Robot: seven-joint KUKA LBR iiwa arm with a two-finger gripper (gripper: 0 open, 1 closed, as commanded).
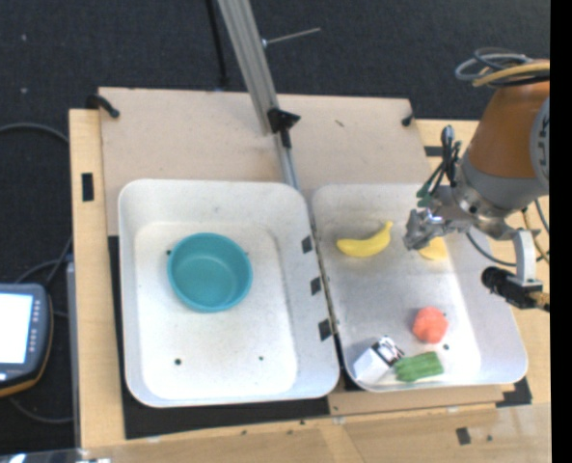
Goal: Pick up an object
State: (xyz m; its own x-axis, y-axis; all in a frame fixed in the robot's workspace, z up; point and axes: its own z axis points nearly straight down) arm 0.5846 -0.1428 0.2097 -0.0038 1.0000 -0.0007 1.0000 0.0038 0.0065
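Gripper (422,231) is positioned low in the upper part of the right bin (488,340), just beside a small yellow object (435,251) at its lower right; its state cannot be told from this view. Nearest candidate is the yellow banana (365,243), lying flat just to the gripper's left, curved, likely a light plastic toy with a smooth, slippery skin; best taken across its thicker middle, judged. An orange-red ball-like object (429,324) sits further down the bin, well apart, round and prone to roll. A green object (419,367) and a white-and-metal item (377,357) crowd the lower rim, awkward against the wall. The left bin (141,210) holds a teal bowl (208,272).
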